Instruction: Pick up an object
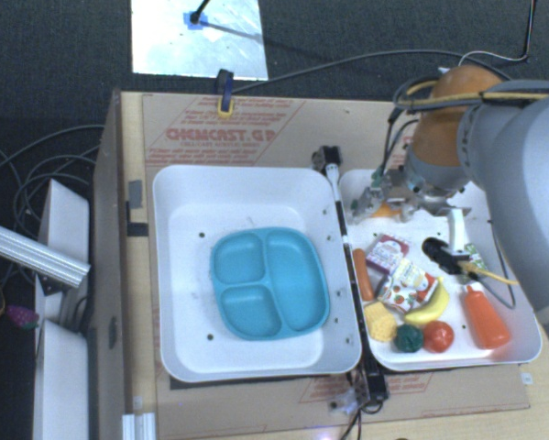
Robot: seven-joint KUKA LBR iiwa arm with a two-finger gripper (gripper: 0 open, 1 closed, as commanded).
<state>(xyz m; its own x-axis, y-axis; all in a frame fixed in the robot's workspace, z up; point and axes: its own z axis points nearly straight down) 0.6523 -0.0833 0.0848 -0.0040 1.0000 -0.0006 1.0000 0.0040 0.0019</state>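
While the claw (377, 200) hangs over the right bin (521, 342), toys (407, 287) crowd it.

Bulky, rounded grey arm (521, 172) with a smooth casing. Orange band (465, 84) above the wrist, domed and glossy. Thin dark cables looping beside the band, down to a small metallic gripper (382, 196) with pale fittings.

A divided tray (269, 282) lies in the left bin (178, 246).
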